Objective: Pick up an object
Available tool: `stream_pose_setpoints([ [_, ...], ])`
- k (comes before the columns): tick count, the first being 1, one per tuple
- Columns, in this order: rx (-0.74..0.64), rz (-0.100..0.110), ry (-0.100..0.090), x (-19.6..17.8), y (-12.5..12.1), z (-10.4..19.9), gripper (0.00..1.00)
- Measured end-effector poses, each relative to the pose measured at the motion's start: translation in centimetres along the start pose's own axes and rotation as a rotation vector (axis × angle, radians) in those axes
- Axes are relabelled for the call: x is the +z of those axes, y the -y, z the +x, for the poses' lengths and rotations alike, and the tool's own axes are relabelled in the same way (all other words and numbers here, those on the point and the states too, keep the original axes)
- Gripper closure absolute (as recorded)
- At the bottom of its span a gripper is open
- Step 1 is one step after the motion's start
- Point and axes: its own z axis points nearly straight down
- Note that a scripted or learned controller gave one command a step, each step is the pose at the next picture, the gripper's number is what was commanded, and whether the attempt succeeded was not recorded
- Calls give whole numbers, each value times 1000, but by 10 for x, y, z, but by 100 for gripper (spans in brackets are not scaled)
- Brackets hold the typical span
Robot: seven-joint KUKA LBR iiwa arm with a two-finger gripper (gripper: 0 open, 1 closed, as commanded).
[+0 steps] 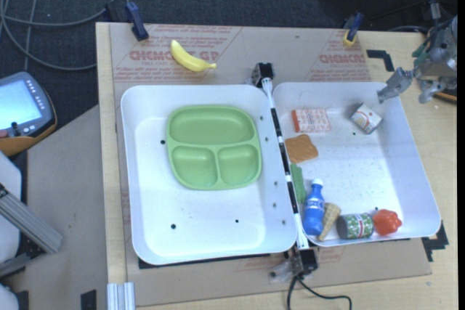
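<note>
Grey metal at the view's right edge is the gripper (407,83), poised over the far right rim of the right bin (418,156); its fingers stand apart with nothing between them, so it is released and carries no load. Nearest to it, just inside the bin, lies a small white carton (366,118), tilted on its side; further left sits a red-and-white packet (311,120), and below that a brown biscuit-like piece (301,149). Along the near edge lie a blue bottle (314,208), a cone (330,218), a green can (354,226) and a red fruit (388,222), the last two touching. The left bin (145,214) bears a green divided tray (214,147); a banana (190,57) rests on the board beyond.

By my judgement the step is the approach, no grasp yet made; the next move calls for lowering squarely over the carton, jaws spanning its narrow sides.
</note>
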Motion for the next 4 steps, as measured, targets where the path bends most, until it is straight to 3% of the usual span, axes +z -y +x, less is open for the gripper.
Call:
stream_pose_setpoints([
  [1,-1,0,0,91,-53,10,0],
  [2,-3,8,-12,169,-50,0,0],
  [3,-3,-1,0,157,-51,-4,100],
  [4,-1,-2,0,101,-54,82,100],
])
